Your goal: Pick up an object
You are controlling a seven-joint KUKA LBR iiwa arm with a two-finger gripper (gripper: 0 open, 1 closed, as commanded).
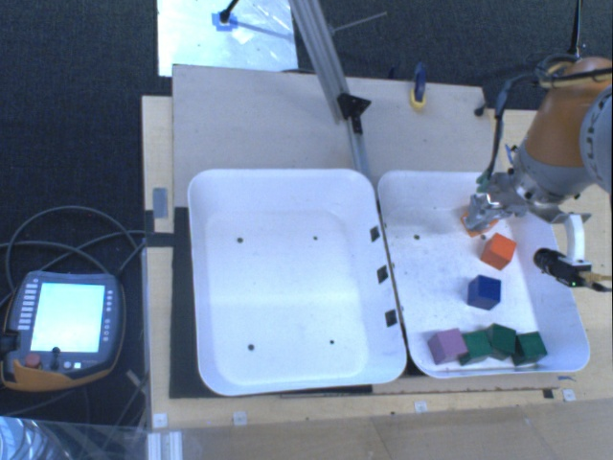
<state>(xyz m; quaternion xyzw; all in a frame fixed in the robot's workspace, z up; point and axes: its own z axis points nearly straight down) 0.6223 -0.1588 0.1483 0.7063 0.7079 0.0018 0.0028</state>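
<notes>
My gripper (485,209) is low over the far part of the right bin (421,257), coming in from the right. A small orange piece (467,223) peeks out just under its left side; whether it is held is unclear. An orange block (498,250) lies right below the gripper, slightly nearer the camera. A blue block (484,290) sits further toward the front. Along the bin's front wall lie a purple block (445,345) and three green blocks (501,340) packed side by side.
The left bin (220,199) stands next to the right one, with a ridge between them. A slanted metal pole (326,51) crosses the back of the bench. A teach pendant (62,329) with cables lies off the bench at left.
</notes>
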